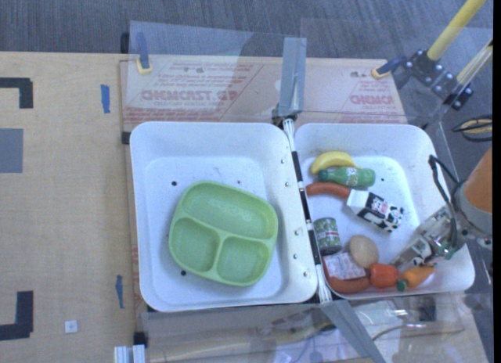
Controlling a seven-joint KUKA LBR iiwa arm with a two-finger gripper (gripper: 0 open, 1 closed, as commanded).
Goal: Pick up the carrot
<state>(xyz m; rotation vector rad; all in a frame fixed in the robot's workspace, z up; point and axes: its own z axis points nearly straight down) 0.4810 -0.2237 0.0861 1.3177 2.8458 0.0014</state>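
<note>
A plywood bench (63, 221) over grey carpet carries two shallow white bins side by side, a cardboard sheet behind them. You see the left bin (149, 150) holding a green divided plate (223, 232). The right bin (419, 138) is crowded: a banana (333, 160), a green bottle (347, 176), a red sausage (327, 190), a small milk carton (376, 210), a tin can (326, 235), a potato (362, 251) and a tomato (383, 275).

The carrot (416, 277) lies on the floor of the right bin at its near right corner, just right of the tomato. Its long axis runs left to right with a slight upward tilt, green top at the left, orange tip pointing right and a little far.

Your gripper (423, 250) hangs just above and beside the carrot, reaching in from the right. Whether its fingers are spread or closed you cannot tell from here. Nothing shows the carrot lifted, so judge the pick as not yet done: grasp and lift remain.
</note>
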